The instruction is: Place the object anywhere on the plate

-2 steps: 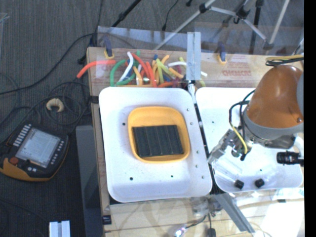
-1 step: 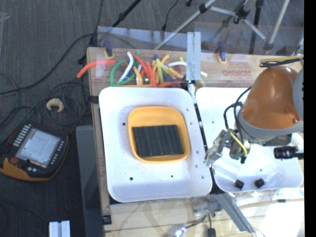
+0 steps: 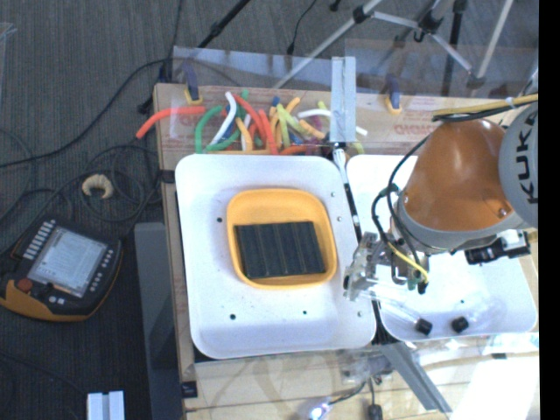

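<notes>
Orange-banded arm [image 3: 455, 182] hangs its gripper [image 3: 361, 268] at the white bin [image 3: 203, 261] rim. The yellow plate [image 3: 280, 201] lies just toward the view's left. Whether the gripper grips anything, I cannot tell.

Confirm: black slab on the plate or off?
On. The slab lies flat inside the plate rim, in the left bin.

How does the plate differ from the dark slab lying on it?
The plate is yellow and smooth; the slab is dark and ridged. The plate is larger, with rounded corners and a raised rim; the slab is smaller, flat and sharper-cornered. Both are roughly rectangular and sit in the left bin.
</notes>
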`<state>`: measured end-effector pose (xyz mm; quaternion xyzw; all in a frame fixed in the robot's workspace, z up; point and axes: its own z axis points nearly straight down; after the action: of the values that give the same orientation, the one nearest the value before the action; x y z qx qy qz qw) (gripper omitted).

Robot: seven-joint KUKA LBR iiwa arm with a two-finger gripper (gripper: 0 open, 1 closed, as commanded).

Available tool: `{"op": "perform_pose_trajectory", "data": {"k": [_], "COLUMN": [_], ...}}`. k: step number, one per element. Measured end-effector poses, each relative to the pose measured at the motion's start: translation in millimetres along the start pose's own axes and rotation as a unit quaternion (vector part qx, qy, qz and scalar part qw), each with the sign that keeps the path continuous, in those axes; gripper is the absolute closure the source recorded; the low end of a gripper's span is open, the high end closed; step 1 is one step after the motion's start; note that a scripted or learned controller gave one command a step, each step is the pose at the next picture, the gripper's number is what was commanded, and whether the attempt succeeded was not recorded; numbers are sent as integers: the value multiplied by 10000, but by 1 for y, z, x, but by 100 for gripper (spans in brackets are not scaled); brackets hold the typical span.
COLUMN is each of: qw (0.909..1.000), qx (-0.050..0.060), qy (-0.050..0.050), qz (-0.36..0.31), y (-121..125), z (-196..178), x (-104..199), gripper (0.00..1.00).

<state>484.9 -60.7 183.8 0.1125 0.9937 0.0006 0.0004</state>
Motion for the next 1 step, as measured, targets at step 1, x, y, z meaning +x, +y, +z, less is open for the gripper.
{"op": "perform_pose_trajectory", "data": {"k": [1], "qw": [9961], "qx": [-3], "qy": [-6], "qz": [-877], "y": [55], "z": [0], "x": [-69], "gripper": [100]}}
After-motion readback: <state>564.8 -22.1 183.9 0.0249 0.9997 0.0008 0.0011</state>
